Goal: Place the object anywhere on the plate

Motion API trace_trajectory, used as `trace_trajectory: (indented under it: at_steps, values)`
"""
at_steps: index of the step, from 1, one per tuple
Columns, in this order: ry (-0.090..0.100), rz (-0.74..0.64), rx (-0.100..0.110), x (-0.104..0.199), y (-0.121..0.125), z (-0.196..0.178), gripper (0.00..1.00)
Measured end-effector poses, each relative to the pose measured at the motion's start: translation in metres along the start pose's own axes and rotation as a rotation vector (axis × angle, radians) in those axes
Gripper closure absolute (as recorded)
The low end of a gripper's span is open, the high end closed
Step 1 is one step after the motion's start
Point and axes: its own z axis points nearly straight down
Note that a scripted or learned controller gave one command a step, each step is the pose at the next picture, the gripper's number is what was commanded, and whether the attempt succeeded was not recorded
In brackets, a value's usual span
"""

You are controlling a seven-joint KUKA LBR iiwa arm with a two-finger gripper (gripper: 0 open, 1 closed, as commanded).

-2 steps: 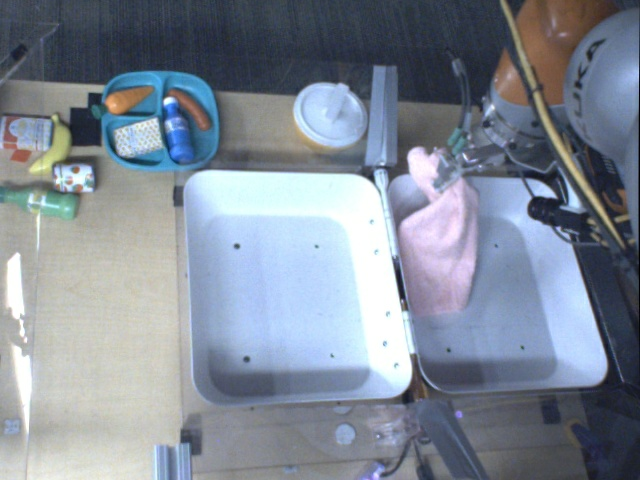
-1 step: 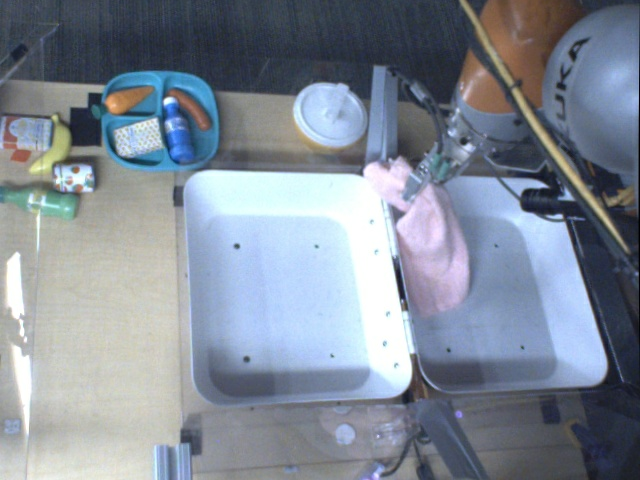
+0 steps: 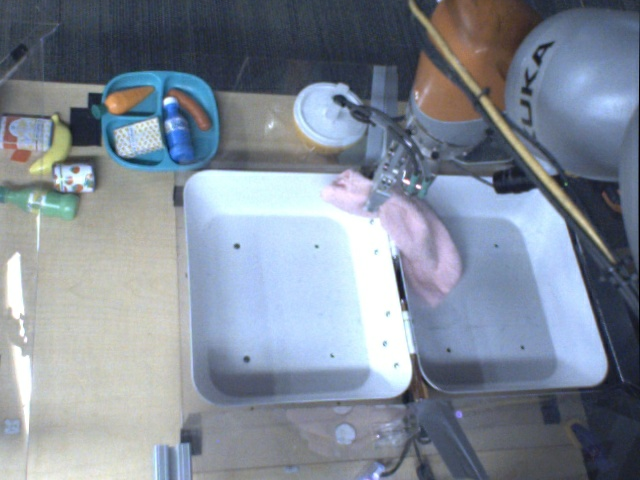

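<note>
Gripper (image 3: 392, 190) apparently pinches pink cloth (image 3: 425, 243) above bins' divide.

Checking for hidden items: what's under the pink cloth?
The pink cloth drapes over the rims where the left bin and right bin meet. Anything beneath it is covered.

A: How is the light?

B: Even and fairly bright from above. The white bins (image 3: 290, 298) glare softly, with grey shadow pooled along their near walls.

A: Any reflections?

B: Pale streaks at the left edge of the bench (image 3: 90, 318) (a clear sheet seems to catch light there). The arm (image 3: 570, 88) looms large and slightly soft; detail overall is grainy.
</note>
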Motion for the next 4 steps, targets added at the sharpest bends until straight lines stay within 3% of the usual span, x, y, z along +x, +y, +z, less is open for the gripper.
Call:
trace_trajectory:
  at_steps: [1, 3, 4]
  values:
    - [0.0, -0.4, -0.001, 0.019, 0.044, -0.008, 1.0]
    - [0.001, -0.426, -0.002, 0.076, 0.126, -0.002, 1.0]
    - [0.0, -0.425, -0.002, 0.075, 0.126, -0.002, 0.0]
